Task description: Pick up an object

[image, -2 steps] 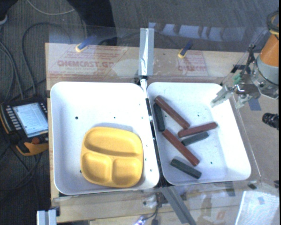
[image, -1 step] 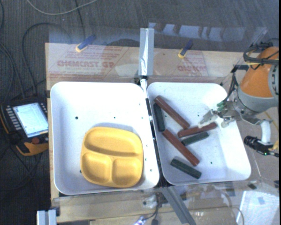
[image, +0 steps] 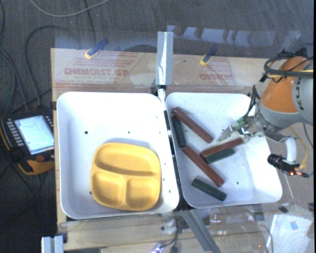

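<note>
The right bin [image: 258, 186] holds several loose bars. A long brown bar [image: 192, 125] lies at the upper left, with a short dark green bar [image: 179, 131] beside the left wall. Another long brown bar [image: 202, 165] runs diagonally through the middle. A short brown and dark green pair [image: 219, 152] lies right of it, and a dark green bar [image: 209, 189] sits near the front. My gripper [image: 231, 133] hangs low over the bin's right half, just above and right of the short pair, with nothing seen in it.
The left bin [image: 78, 109] holds a yellow divided tray [image: 127, 176] at its front middle. The grey and orange arm [image: 284, 101] comes in over the right bin's right wall. A pendant [image: 28, 136] lies left of the bench. Clamps and cables sit around the edges.
</note>
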`<state>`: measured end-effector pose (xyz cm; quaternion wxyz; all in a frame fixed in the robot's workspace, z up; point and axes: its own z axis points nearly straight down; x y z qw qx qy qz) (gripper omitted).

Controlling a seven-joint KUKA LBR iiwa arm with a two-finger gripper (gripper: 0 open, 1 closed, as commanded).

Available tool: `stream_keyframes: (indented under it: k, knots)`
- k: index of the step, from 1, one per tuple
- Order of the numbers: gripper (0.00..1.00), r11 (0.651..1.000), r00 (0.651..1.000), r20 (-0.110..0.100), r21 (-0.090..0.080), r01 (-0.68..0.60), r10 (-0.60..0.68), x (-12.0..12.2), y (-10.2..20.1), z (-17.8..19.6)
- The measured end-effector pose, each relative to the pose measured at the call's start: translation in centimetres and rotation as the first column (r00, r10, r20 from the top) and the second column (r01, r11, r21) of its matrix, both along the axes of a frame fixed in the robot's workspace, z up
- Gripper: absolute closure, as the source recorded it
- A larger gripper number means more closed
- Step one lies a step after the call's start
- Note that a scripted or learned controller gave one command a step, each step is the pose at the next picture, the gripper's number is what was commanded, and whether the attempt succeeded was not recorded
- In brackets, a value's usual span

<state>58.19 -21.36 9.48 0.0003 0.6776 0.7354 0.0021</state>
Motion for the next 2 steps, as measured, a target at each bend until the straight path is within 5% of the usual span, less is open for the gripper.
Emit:
stream_keyframes:
  k: [1,2]
  knots:
    - [1.00,1.000,1.000,0.002,0.000,-0.001,0.001,0.12,0.09,1.05]
    - [0.00,1.000,1.000,0.002,0.001,-0.001,0.001,0.10,0.09,1.03]
